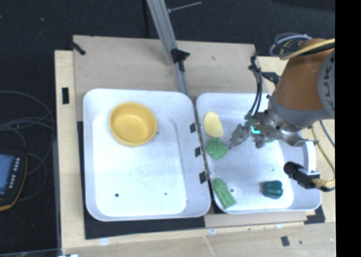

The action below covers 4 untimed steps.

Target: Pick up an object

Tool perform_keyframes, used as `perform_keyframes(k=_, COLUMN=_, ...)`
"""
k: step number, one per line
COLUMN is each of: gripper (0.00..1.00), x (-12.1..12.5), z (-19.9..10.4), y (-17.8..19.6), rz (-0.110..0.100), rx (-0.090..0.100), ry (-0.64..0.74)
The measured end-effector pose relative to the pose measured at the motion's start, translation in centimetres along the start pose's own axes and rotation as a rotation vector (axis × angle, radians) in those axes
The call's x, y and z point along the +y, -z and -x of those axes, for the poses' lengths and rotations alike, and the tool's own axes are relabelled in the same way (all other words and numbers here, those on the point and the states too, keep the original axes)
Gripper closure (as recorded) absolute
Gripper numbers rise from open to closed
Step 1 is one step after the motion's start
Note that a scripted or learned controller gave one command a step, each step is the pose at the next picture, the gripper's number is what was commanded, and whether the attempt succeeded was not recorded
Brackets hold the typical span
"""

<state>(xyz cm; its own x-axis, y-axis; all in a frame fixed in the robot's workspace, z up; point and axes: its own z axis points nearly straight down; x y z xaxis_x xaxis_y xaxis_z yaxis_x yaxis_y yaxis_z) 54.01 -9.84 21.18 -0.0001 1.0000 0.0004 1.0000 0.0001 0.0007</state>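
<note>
In the right bin (248,103) lie a pale yellow lump (212,124), a green round piece (216,149), a green oblong piece (224,193) at the front left corner, and a dark green block (272,189) at the front right. My gripper (241,135) hangs over the bin's middle, just right of the yellow lump and the green round piece, and holds none of them. The orange-banded wrist (302,89) stands above the bin's right side.
The left bin (135,194) holds a yellow bowl (133,124) at its back left. A grey metal pole (161,16) slants in from the top to the bins' back edge. Cables and a black fitting (302,176) hang by the right bin's right rim.
</note>
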Motion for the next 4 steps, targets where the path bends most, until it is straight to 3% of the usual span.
perform_keyframes(k=1, gripper=0.0, x=0.0, z=0.0, y=0.0, rz=0.0, rx=0.0, ry=0.0)
perform_keyframes(k=3, gripper=0.0, x=-0.2, z=0.5, y=-11.2, rz=-0.002, rx=-0.001, ry=-0.001)
perform_keyframes(k=4, gripper=1.0, x=-0.1, z=0.5, y=-10.0, rz=0.003, rx=0.0, ry=-0.002)
